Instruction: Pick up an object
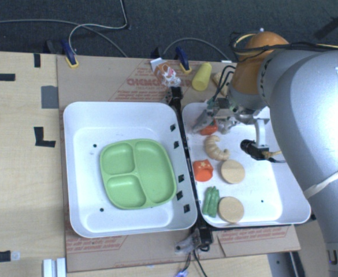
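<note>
The gripper (210, 122) is down in the far left part of the right bin (284, 209), its grey fingers angled toward the bin's left wall; whether they are spread or closed cannot be told from this slant. Just below its tip lies a small red-orange piece (209, 130), touching or nearly touching the fingers — nothing is plainly seen between them. Right beneath that sits a tan croissant-shaped piece (216, 147), then a red tomato-like piece (203, 169) close to the left wall, a round beige disc (233, 171) beside it, a green pepper-like piece (210, 201) and a second round disc (230, 209) nearer the front. The left bin (79, 126) holds a green divided plate (137, 173). A yellow cylinder (201, 76) lies on the cardboard — behind the bins.
</note>
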Robot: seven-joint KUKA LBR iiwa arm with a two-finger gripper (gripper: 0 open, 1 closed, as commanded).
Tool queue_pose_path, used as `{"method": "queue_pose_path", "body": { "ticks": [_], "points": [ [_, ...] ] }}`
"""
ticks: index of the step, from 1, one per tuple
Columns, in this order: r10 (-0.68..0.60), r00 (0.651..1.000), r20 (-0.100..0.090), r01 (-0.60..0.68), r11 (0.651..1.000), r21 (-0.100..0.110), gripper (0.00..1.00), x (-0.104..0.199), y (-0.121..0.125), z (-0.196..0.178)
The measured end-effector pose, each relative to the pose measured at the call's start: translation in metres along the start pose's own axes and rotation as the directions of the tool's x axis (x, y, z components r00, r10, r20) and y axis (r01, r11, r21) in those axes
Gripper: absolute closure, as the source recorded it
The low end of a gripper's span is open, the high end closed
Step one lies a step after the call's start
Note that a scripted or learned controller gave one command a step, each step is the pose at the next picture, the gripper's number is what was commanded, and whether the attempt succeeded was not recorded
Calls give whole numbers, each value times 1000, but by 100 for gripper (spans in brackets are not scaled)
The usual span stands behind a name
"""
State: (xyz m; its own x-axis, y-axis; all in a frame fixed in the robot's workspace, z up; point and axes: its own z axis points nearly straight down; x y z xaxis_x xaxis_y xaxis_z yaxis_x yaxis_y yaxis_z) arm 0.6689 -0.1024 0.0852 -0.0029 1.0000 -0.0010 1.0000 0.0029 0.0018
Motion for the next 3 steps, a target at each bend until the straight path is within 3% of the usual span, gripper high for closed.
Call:
{"method": "queue_pose_path", "body": {
  "ticks": [2,3],
  "points": [
    [2,1000,1,-2,1000,1,0,8,0,0],
    [1,1000,3,-1,1000,1,100,7,0,-11]
  ]
}}
